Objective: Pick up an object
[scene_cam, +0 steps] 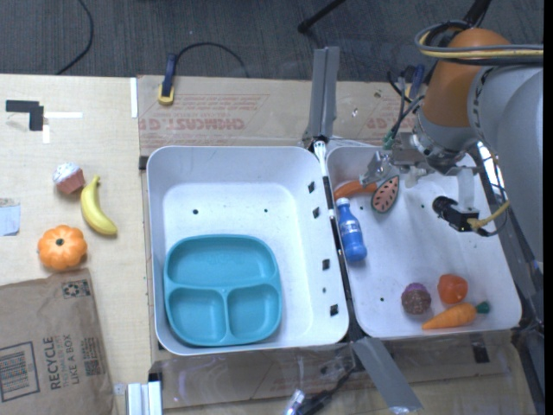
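Cardboard (78, 318) covers the bench at left, bearing a banana (97, 207) and small pumpkin (61, 247); dark carpet (216, 15) runs along the top. Gripper (385, 173), upper right, pinches a strawberry (385, 194) over the right bin (484, 258).

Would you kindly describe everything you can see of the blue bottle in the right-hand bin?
The blue bottle is small, apparently glossy plastic, with a deep blue body, a paler label band around its middle and a white cap. It lies on its side on the right bin's white floor, close beside the left wall, cap pointing toward the far end. An orange carrot-like piece lies just beyond the cap; whether they touch is unclear. The gripper is farther back, apart from the bottle.
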Robot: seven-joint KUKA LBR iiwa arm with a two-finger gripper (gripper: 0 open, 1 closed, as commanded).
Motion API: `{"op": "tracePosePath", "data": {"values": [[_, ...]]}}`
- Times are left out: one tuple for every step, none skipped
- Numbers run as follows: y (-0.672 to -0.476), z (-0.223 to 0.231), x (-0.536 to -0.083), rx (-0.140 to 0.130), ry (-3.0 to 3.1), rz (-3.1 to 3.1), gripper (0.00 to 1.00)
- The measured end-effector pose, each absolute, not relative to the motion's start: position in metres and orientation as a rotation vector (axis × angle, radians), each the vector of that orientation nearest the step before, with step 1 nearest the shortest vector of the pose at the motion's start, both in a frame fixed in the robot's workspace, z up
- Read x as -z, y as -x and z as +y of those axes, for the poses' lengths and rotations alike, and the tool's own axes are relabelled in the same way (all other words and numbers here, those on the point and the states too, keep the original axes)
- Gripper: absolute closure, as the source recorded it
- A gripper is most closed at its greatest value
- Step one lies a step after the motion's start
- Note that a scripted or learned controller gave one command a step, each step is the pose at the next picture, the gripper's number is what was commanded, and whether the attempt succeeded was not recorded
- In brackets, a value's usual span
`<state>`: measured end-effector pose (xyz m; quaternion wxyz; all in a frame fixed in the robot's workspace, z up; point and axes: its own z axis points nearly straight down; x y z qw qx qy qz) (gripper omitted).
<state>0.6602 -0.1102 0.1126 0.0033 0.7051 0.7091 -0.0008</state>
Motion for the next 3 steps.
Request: {"op": "tracePosePath", "data": {"values": [[-0.6308, -0.1011, -0.0915, 0.003, -2.224, 2.219, 0.00], [-0.6309, -0.1027, -0.1010, 0.003, -2.228, 2.214, 1.00], [-0.6309, -0.1026, -0.1009, 0.003, -2.228, 2.214, 0.00]]}}
